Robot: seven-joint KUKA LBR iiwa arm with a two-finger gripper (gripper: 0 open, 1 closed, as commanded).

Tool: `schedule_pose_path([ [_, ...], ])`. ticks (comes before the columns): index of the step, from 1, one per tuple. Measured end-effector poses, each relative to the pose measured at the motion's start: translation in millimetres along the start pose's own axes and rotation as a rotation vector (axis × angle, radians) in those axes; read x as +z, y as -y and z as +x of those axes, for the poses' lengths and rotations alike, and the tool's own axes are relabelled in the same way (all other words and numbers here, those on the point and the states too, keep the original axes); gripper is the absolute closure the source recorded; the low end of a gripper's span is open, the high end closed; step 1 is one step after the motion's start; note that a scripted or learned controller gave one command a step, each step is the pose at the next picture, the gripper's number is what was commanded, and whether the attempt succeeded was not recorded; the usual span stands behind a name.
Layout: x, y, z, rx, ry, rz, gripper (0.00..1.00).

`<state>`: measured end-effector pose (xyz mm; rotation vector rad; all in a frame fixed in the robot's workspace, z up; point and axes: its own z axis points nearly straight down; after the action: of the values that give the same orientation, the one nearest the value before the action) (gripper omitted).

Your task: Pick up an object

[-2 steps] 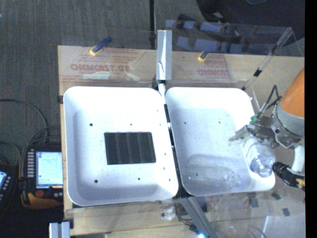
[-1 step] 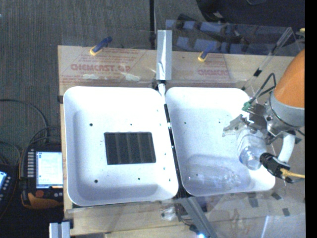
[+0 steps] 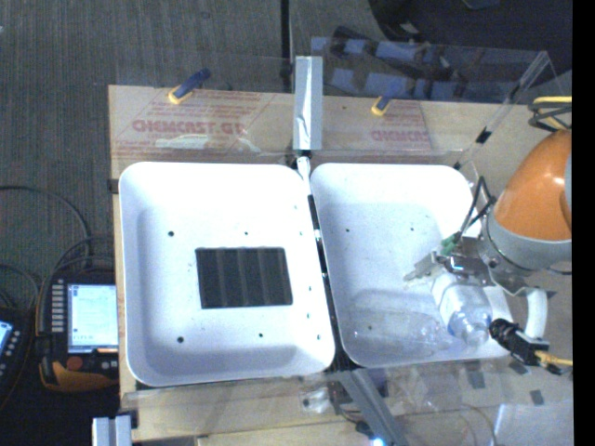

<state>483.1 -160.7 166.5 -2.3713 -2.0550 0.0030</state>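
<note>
- Reaching in from the right, the grey arm with its orange band hangs over the right edge of the right bin
- The gripper is low over the right side of this bin, just above the bottle; metal parts and cables hide its tips, so I cannot tell how the jaws stand
- A clear plastic bottle lies on its side near the front right corner of the right bin, its cap end pointing to the right edge; it is see-through and its outline is hard to follow
- I cannot tell if the gripper touches the bottle or is only above it
- A dark rectangular object with ridges lies flat in the middle of the left bin, well apart from the arm
- The two bins are touching along their inner edges, on a wooden bench
- Two clamps with yellow and blue parts are at the far edge of the bench
- A handheld control pendant with a lit screen is beside the left edge of the bench
</note>
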Motion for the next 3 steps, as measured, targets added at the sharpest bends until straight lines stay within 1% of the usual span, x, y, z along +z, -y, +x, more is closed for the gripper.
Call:
schedule_pose_path([
  [1, -34.8, -7.6, -50.6, 0.074, 0.002, -0.001, 0.0],
  [2, -112.7, -1.2, -0.6, 0.293, 0.002, -0.004, 0.0],
  [3, -10.1, 2.8, 19.0, 0.169, 0.0, 0.001, 0.0],
])
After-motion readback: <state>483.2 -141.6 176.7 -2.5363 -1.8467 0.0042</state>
